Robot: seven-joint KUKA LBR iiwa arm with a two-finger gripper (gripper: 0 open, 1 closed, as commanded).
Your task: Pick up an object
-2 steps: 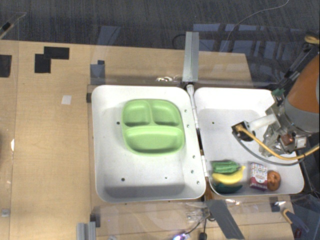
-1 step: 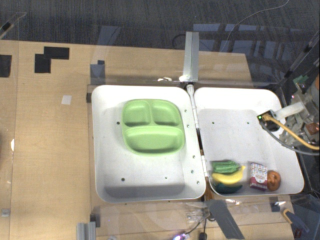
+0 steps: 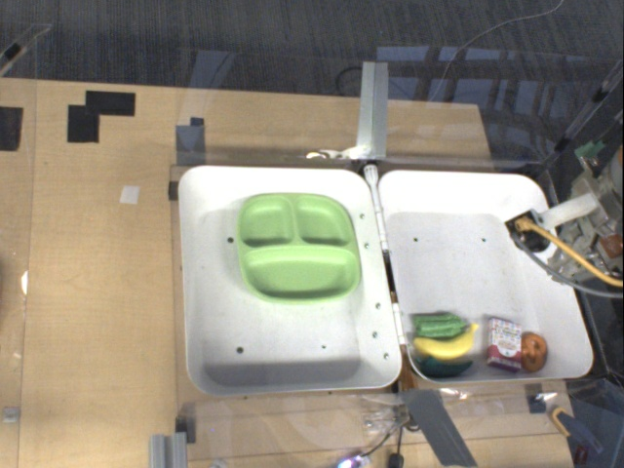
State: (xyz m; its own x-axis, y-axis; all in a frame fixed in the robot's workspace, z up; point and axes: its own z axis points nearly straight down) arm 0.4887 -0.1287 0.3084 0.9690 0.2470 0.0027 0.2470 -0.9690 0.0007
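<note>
Several objects lie along the near edge of the right bin [image 3: 458, 252]. A yellow banana [image 3: 446, 345] rests against a green vegetable-like piece [image 3: 440, 326]. To their right stands a small purple and white packet [image 3: 503, 341], and a reddish-brown round fruit [image 3: 533, 350] touches it. My gripper [image 3: 588, 234] hangs at the right rim of this bin, well behind the fruit and apart from all the objects.
The left bin [image 3: 210, 291] holds a light green divided plate [image 3: 296, 245]. A metal post [image 3: 373, 105] rises behind the wall between the two bins. Wooden bench surface surrounds the bins.
</note>
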